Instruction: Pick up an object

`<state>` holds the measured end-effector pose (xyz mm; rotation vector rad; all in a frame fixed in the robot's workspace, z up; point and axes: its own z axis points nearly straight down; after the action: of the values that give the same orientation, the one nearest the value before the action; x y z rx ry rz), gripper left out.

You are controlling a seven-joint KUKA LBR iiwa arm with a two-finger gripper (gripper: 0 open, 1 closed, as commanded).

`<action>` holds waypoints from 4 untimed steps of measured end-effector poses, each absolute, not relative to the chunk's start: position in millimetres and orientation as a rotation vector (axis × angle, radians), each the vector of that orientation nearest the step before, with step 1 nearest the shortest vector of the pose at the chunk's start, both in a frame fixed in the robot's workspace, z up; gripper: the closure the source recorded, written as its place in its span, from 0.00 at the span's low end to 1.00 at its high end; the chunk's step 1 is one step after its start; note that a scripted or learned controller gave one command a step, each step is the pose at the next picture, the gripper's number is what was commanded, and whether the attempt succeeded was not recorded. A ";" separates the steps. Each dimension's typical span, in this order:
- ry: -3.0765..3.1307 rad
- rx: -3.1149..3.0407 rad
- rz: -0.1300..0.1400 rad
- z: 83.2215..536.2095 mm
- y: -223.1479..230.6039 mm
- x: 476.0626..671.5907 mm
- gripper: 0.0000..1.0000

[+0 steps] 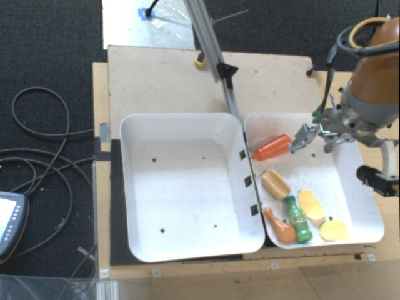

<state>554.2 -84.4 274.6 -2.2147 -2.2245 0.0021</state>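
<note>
The right bin (362, 195) holds several toy foods. A red-orange carrot-shaped piece (273, 147) lies near its back left corner. My gripper (317, 141) hangs over the back of this bin, just right of the carrot's end. It is open, with nothing between its fingers, and the left finger (304, 136) is close to the carrot's tip. Further forward lie a tan oval piece (275, 184), a green bottle (297, 219), an orange piece (279, 225) and two yellow pieces (311, 205) (334, 230).
The left bin (134, 167) stands beside the right one, and they share a divider wall (248, 180). A slanted grey pole (209, 36) comes down to the bins' back middle. Cables and a tablet (9, 220) lie on the floor at the left.
</note>
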 end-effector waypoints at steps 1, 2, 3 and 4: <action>-2.225 -2.219 -0.002 276.8 -84.8 554.9 0.00; -2.221 -2.219 0.003 233.0 -83.7 561.0 0.00; -2.219 -2.218 0.004 170.7 -82.4 564.4 0.00; -2.219 -2.219 0.004 109.5 -86.8 567.3 0.00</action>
<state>567.3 -86.8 109.5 -2.2188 -2.2187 0.0039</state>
